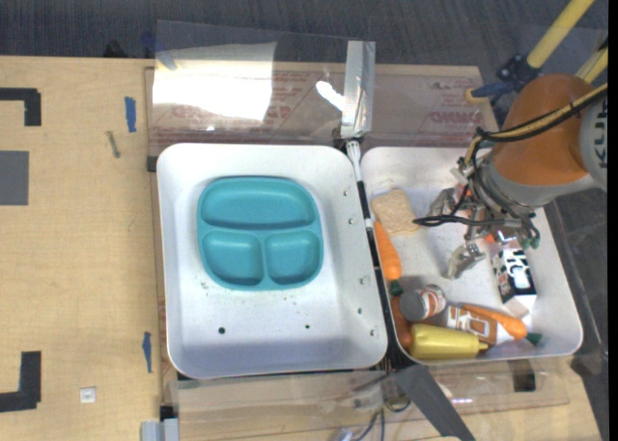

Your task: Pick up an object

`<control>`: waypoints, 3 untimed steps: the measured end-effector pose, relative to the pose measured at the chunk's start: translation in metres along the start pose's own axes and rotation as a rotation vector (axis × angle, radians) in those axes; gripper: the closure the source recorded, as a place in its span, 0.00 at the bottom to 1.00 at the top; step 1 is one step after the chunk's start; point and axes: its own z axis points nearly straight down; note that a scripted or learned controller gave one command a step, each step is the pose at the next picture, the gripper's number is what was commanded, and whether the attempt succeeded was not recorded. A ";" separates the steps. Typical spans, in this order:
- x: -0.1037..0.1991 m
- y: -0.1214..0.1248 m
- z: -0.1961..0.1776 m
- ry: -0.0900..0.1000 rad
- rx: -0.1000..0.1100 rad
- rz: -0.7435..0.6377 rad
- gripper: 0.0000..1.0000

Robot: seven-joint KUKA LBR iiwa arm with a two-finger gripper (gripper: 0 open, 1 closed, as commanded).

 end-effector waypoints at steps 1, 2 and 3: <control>0.025 -0.069 -0.083 -0.002 0.006 -0.178 0.00; 0.041 -0.074 -0.027 -0.014 0.012 -0.287 0.00; 0.039 -0.077 -0.020 -0.011 0.010 -0.330 0.00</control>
